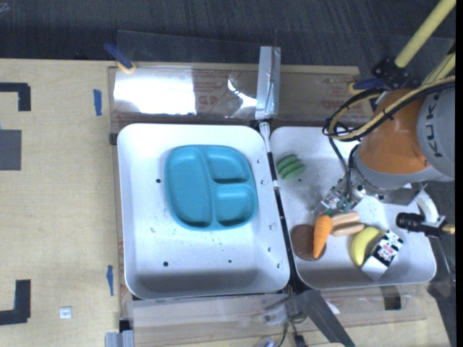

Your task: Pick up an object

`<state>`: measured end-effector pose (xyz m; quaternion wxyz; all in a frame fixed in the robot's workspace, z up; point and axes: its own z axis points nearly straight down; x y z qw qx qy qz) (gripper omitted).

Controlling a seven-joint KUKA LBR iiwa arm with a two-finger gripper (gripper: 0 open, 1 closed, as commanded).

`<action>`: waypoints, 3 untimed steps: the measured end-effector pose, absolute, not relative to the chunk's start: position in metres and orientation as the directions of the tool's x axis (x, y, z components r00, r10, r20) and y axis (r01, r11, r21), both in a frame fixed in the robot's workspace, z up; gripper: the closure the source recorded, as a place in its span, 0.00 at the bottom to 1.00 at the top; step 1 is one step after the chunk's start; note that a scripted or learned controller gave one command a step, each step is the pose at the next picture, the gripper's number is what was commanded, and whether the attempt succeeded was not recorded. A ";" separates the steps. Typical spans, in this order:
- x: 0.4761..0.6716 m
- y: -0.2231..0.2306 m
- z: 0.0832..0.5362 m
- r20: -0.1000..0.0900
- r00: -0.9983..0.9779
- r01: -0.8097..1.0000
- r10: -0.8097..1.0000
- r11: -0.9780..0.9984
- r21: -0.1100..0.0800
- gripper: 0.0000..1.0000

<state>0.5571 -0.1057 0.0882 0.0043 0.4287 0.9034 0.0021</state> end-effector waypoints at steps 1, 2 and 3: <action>0.546 -0.115 0.088 0.000 -0.285 0.959 0.959 0.285 0.010 1.00; 0.583 -0.083 0.186 -0.002 -0.355 0.935 0.935 0.355 0.005 1.00; 0.583 -0.083 0.193 -0.002 -0.356 0.934 0.934 0.356 0.004 1.00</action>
